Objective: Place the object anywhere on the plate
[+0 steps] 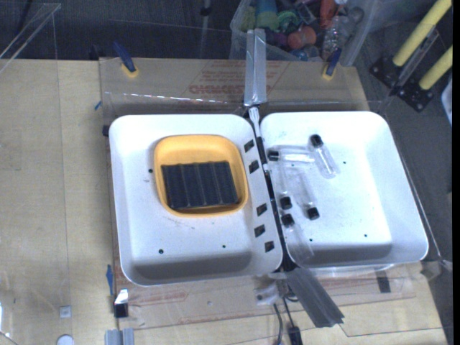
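Left bin point(136, 254): black ridged slab point(200, 185) flat on yellow plate point(195, 144) (long axis left-right).

Plate point(198, 149): yellow-orange, holding a dark ribbed block point(200, 185). Bins point(136, 243): white. Object point(305, 165): apparently clear, with black caps.

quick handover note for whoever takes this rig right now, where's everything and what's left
Yellow square plate sits in the left white bin, with a dark ribbed rectangular block lying on it.
Clear plastic pieces with black caps lie in the right white bin, near the divider.
Done: the block rests on the plate.
Left: confirm whether the clear pieces also need placing.
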Robot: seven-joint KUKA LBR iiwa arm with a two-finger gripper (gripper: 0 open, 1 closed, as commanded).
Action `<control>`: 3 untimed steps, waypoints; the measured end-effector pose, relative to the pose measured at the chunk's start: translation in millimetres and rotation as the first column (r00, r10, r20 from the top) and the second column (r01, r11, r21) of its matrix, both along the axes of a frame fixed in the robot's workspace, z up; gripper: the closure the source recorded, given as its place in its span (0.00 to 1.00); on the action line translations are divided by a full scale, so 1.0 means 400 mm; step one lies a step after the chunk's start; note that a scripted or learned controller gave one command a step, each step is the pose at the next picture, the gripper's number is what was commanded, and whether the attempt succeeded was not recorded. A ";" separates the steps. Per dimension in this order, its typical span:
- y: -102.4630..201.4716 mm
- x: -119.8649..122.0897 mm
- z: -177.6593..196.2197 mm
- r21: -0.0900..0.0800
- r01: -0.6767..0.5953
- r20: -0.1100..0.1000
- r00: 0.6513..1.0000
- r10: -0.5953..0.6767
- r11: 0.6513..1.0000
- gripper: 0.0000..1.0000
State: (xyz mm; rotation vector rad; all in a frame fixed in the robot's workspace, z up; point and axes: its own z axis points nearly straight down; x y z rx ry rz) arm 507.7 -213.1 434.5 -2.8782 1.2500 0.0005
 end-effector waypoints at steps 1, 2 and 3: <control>0.000 0.008 -0.001 0.000 -0.245 0.003 0.970 0.245 0.970 1.00; -0.020 0.022 -0.001 0.000 -0.561 0.005 0.828 0.561 0.828 1.00; -0.021 0.022 -0.002 0.001 -0.561 0.005 0.828 0.561 0.828 0.00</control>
